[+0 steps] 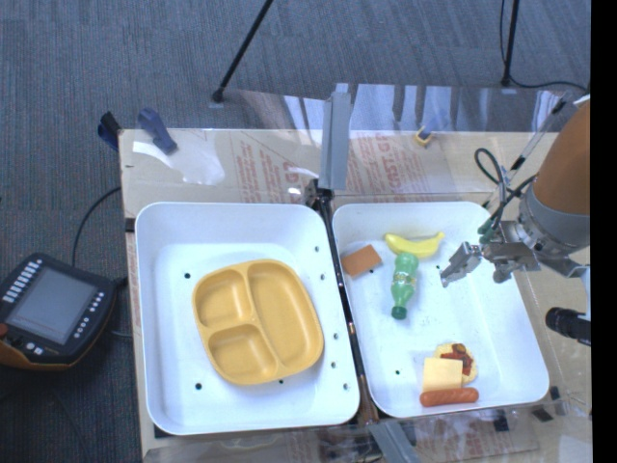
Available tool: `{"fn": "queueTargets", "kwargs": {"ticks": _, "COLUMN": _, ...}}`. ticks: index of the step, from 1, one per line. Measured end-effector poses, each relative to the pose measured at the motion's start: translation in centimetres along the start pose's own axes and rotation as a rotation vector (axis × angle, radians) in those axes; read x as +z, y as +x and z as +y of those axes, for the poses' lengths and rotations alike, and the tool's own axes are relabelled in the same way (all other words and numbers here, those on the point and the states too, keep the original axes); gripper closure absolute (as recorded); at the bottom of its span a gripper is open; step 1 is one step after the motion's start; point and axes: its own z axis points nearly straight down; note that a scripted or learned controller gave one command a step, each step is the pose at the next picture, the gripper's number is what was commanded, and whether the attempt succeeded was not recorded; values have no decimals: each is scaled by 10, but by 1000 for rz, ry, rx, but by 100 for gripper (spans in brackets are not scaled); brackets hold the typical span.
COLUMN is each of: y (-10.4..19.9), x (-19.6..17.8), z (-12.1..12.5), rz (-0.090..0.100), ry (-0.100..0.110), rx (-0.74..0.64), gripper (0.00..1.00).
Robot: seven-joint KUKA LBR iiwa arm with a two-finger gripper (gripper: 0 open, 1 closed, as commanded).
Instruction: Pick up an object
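Looking down from the fixed camera view, the gripper hangs over the right bin, carried by the grey arm that reaches in from the right with its orange band above the wrist. Its fingers appear spread apart with nothing between them, though they are small in the frame. No object has been lifted; every candidate lies on the floor of the right bin. A green bottle lies lengthwise near the middle, just left of the gripper, with a yellow banana touching or nearly touching its upper end. A brown square block rests near the bin's left wall. Toward the near edge sit a yellow cheese slice, a red sausage just below it, and a small mixed-colour item too blurred to name. The left bin holds a yellow divided plate and plays no evident part here. By these signs the task stands at its approach stage: choosing a target, descending, closing and lifting all remain. The bottle and banana seem the nearest choices, judging by position alone.
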Motion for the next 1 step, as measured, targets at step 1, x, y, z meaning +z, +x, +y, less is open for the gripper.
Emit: {"fn": "queueTargets", "kwargs": {"ticks": 1, "y": 38, "x": 139, "z": 37, "rz": -1, "ry": 0, "rx": -66, "gripper": 0}}
